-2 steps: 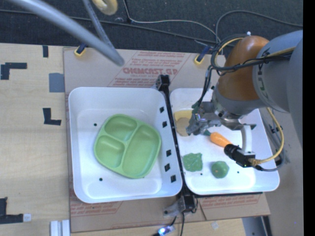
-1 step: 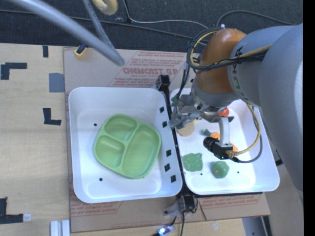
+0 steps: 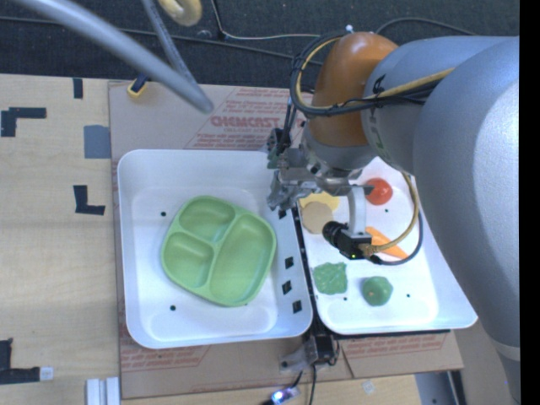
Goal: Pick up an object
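In the right bin (image 3: pixel 439 306) lie several small items: a tan round piece (image 3: pixel 315 216), a red piece (image 3: pixel 380 192), an orange wedge (image 3: pixel 386 243), a flat green piece (image 3: pixel 331 278) and a round green piece (image 3: pixel 377 290). My gripper (image 3: pixel 285 188) hangs low over the rim between the two bins, just left of the tan piece. The grey wrist with its orange band (image 3: pixel 350 74) covers the far part of the right bin. Nothing is visibly held.
A green divided plate (image 3: pixel 219 250) lies in the left bin (image 3: pixel 139 192). A black cable fitting (image 3: pixel 344 240) dangles from the wrist over the right bin. Grey tubes cross the top left. Both bins rest on cardboard on the wooden bench.
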Action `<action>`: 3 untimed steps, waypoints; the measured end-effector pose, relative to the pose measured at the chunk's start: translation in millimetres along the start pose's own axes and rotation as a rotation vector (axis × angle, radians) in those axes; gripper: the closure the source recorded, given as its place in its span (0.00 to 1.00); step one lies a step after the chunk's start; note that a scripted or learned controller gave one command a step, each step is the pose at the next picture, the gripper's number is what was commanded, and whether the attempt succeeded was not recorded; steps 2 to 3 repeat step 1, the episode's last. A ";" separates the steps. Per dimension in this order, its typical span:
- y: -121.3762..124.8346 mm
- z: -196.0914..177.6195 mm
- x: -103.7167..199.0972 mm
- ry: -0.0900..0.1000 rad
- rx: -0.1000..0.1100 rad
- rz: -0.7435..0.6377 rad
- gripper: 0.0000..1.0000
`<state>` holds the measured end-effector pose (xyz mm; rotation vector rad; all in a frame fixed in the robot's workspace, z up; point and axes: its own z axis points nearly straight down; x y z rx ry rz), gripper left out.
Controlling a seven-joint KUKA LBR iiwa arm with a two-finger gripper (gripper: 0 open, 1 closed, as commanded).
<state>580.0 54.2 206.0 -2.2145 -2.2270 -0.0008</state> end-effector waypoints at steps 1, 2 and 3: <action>25.1 -1.4 38.6 0.000 0.000 0.000 1.00; 25.1 -1.4 38.6 0.000 0.000 0.000 1.00; 25.1 -1.4 38.6 0.000 0.000 0.000 1.00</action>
